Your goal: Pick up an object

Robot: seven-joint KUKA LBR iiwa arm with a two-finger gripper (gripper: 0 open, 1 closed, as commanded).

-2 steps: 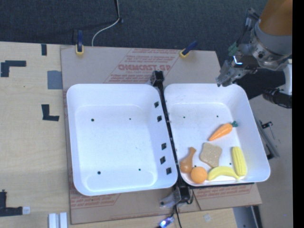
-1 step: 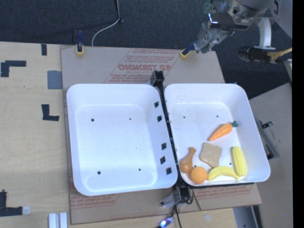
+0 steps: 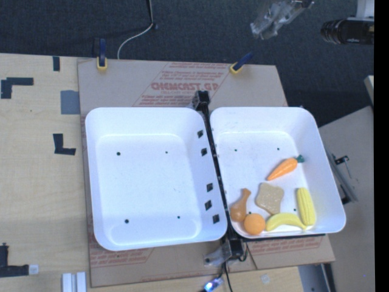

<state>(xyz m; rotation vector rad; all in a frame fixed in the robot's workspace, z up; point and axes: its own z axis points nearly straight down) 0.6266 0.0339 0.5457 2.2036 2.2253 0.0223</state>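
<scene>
Wooden bench (image 3: 36, 181), two bins — left bin (image 3: 97, 163), right bin (image 3: 255, 126) with carrot (image 3: 282, 168), corn (image 3: 306, 206), banana (image 3: 283, 222). Gripper (image 3: 271, 18) upper right — blurred, opening impossible to tell.

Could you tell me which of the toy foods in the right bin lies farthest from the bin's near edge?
The carrot: orange with a green tip, it lies apart, above the bread slice, while the corn, banana and orange crowd the near corner.

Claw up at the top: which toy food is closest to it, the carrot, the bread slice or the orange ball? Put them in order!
From the claw:
1. Carrot, highest in the right bin.
2. Bread slice, below the carrot.
3. Orange ball, at the bin's bottom edge.
</scene>
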